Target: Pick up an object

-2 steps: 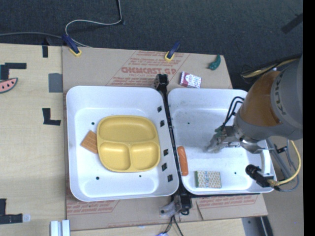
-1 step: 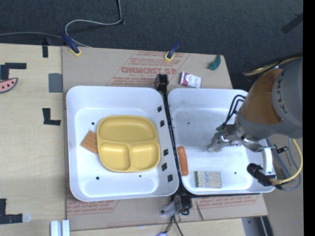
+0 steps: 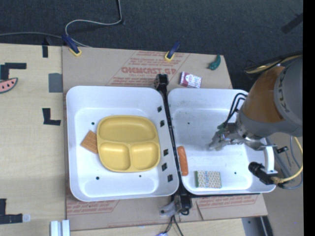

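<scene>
Here, two shallow white bins sit side by side on a cardboard sheet [image 3: 142, 68] that covers part of the table [image 3: 29, 132]. The left bin [image 3: 78, 181] holds two things: one yellow divided plate [image 3: 129, 142] with three compartments, and one brown flat piece [image 3: 90, 141] tucked partly under the plate's left edge. The right bin [image 3: 197, 107] also holds two things. One is an orange carrot-like stick [image 3: 182, 161] lying against the bin's left wall; its long axis runs almost straight up and down the view, parallel to the divider between the bins. The other is a small rectangular patterned pad [image 3: 208, 179], green along its left edge, lying flat near the bin's front wall with its long side running left to right, just to the right of the stick's lower end but not touching it.

The arm [image 3: 268, 107] reaches in from the right, and its pincer [image 3: 216, 142] is low over the bare middle of the right bin, well apart from both the stick and the pad. Whether its fingers are apart or together cannot be told from this view; nothing is visibly between them.

Outside the bins, one small red-and-white packet [image 3: 189, 79] and one green object [image 3: 214, 62] lie near the cardboard's far edge, along with two yellow-and-blue clamps [image 3: 72, 46].
</scene>
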Robot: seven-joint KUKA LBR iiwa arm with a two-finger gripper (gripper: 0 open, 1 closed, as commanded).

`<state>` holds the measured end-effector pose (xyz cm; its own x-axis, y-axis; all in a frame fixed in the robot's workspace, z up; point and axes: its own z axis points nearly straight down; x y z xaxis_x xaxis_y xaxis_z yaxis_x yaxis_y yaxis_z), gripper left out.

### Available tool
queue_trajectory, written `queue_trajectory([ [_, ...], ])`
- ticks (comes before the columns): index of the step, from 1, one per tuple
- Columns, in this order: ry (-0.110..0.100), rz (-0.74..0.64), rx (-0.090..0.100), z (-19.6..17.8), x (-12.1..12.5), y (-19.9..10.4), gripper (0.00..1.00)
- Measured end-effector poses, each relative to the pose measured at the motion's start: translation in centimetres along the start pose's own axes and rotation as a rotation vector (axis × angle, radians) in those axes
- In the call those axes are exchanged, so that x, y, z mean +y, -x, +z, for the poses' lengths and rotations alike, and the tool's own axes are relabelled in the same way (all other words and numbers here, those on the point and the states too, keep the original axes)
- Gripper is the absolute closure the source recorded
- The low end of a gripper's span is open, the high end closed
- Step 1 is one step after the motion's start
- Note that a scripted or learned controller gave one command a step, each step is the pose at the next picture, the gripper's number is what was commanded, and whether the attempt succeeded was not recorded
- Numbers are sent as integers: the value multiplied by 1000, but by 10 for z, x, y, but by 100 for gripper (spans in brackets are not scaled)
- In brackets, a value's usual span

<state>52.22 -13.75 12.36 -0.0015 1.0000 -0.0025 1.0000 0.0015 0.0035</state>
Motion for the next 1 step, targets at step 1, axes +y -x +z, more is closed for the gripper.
queue_trajectory([
  [1,0,0,0,0,0,0,0],
])
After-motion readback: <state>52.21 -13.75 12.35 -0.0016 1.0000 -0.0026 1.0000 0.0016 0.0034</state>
